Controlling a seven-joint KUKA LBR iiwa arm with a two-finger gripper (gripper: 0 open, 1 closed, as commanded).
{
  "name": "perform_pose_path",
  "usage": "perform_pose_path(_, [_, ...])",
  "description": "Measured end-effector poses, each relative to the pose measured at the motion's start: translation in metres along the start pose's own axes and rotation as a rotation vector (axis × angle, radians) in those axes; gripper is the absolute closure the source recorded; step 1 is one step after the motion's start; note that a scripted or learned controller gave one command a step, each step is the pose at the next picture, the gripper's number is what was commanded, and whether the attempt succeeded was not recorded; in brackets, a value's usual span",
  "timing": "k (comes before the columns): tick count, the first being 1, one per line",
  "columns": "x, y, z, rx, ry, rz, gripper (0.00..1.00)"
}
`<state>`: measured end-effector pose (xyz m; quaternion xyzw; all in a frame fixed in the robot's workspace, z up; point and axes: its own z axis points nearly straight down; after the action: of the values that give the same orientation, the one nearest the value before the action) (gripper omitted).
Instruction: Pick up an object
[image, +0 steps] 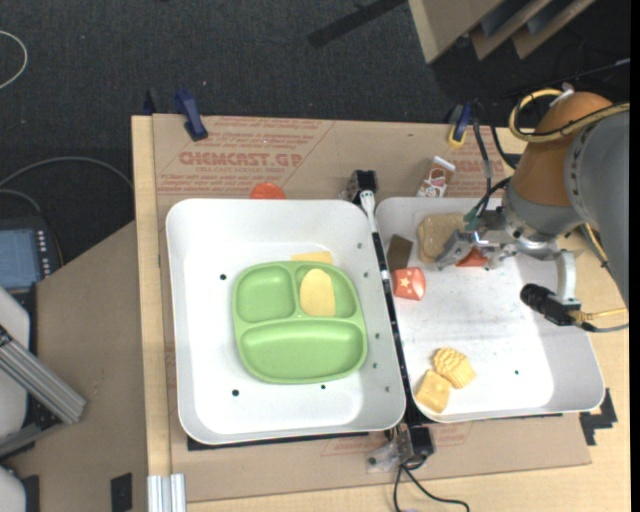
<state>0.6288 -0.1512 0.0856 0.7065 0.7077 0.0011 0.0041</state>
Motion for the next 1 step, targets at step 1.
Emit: perform_pose_path(1, [-0.0542, 0.0383, 0.0008, 0.009, 0.004, 0.001, 0.0])
